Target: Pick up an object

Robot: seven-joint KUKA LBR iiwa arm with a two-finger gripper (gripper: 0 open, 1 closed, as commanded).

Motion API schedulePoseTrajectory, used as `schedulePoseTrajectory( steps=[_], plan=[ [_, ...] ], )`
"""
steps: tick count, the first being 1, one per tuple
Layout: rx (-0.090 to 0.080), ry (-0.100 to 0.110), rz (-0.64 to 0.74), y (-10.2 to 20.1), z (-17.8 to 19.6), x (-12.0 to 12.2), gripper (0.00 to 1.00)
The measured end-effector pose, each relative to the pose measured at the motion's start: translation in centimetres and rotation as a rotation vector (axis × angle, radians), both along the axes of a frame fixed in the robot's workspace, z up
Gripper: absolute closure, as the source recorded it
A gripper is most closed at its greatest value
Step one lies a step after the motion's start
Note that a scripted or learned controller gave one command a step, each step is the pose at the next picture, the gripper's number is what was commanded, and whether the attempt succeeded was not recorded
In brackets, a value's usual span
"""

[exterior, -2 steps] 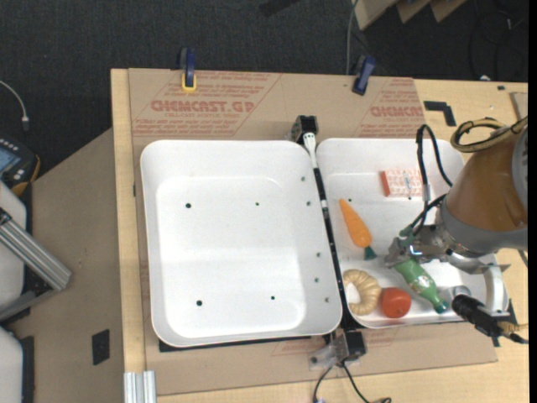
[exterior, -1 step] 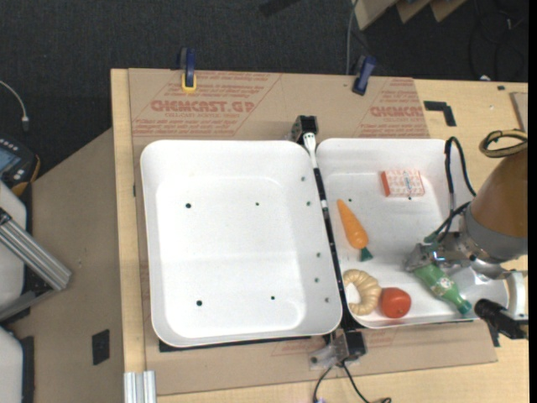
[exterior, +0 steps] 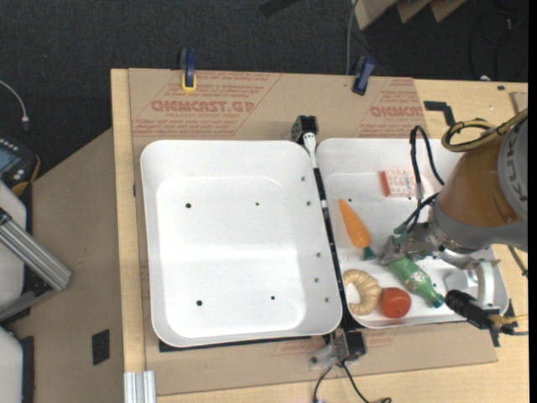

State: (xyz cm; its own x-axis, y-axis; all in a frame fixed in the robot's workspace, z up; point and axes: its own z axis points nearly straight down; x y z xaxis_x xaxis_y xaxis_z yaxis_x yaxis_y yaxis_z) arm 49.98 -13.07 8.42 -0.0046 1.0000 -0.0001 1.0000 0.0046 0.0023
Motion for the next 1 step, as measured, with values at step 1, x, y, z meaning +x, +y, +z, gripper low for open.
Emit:
schedulePoseTrajectory(
  steps=[1],
  plan=[
    [-0.009,-0.016,-0.002,-6.96,7.71,13.02,1.00]
  ],
)
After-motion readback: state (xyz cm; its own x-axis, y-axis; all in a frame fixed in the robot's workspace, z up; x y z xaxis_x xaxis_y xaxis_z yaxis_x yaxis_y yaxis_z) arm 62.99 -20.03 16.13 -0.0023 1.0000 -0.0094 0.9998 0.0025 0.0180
